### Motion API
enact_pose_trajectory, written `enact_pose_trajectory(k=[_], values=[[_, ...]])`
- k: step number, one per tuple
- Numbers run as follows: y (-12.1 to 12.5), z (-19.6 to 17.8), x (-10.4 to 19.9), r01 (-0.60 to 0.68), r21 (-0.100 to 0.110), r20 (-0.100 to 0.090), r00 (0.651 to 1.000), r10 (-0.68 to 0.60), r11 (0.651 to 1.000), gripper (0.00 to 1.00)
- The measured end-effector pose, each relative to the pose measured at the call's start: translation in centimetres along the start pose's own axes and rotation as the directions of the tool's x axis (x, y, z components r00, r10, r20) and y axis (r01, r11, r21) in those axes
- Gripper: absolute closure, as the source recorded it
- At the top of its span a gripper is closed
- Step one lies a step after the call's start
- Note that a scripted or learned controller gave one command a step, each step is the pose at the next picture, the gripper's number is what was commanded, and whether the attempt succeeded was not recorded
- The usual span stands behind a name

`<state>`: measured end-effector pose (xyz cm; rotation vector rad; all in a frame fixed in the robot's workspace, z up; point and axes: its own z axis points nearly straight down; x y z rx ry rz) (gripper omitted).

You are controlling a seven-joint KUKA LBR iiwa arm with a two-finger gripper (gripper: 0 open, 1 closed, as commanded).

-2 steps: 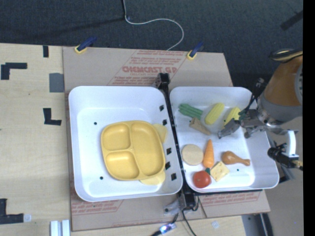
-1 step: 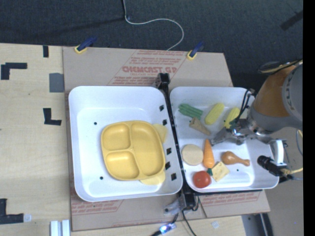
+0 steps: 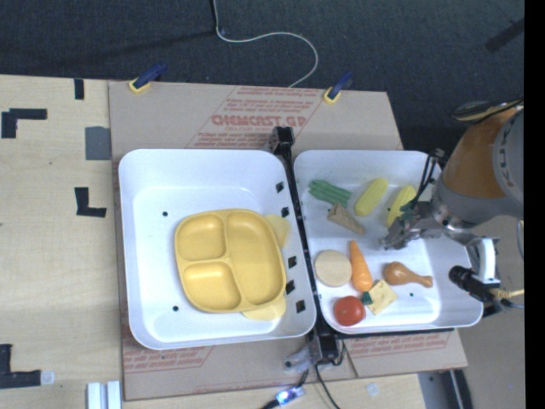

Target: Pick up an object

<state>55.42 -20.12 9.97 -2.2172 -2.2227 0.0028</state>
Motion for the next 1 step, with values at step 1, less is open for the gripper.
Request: enact_pose_trajectory(k=[1], values=[[-0.75, -5.09, -0.62, -0.003, -0.006, 0.002, 1.0, 0.003, 1.0, 1.0]])
